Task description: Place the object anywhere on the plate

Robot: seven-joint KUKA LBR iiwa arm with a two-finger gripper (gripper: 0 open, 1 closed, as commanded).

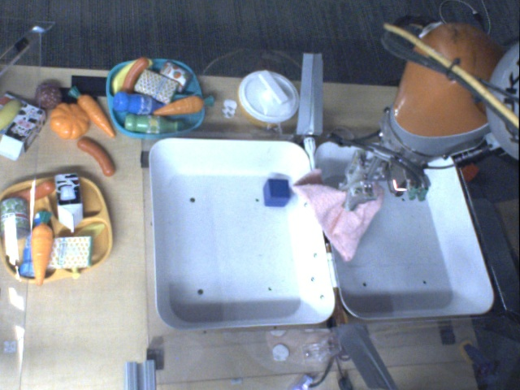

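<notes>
A pink cloth [343, 218] lies crumpled across the wall between the two bins, mostly in the right bin [431, 283], with one corner reaching into the left bin [236, 299]. My gripper [359, 192] points down onto the cloth's upper part. Its fingers are close together, with a fold of the cloth pinched between them. A small blue cube [277, 191] sits in the left bin just left of the cloth's corner. I can make out no plate in either bin.
A yellow bowl with a white lid [268, 96] stands behind the left bin. To the left of the bins are a blue tray of toy food [154, 97], a yellow tray of toy food [57, 230], and loose toy vegetables [81, 124]. A metal post [309, 96] stands behind the gap between the bins.
</notes>
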